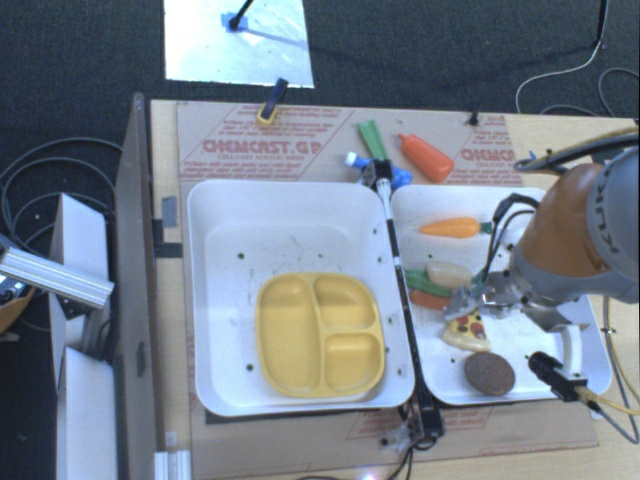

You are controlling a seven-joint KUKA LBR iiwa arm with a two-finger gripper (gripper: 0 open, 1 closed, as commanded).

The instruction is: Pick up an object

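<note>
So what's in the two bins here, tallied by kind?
Yellow divided tray in the left bin: 1
Carrot in the right bin: 1
Pizza slice: 1
Brown round disc: 1
Pale piece with something orange and green beside it, partly hidden by the gripper: 2
Total: 6

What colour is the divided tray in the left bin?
Pale yellow tray, seen clearly in the camera view.

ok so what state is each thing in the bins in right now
yellow tray: flat in the left bin, compartments bare
carrot: lying in the right bin
pizza slice: lying flat by the end effector
brown disc: flat, apart from the pizza slice
</note>
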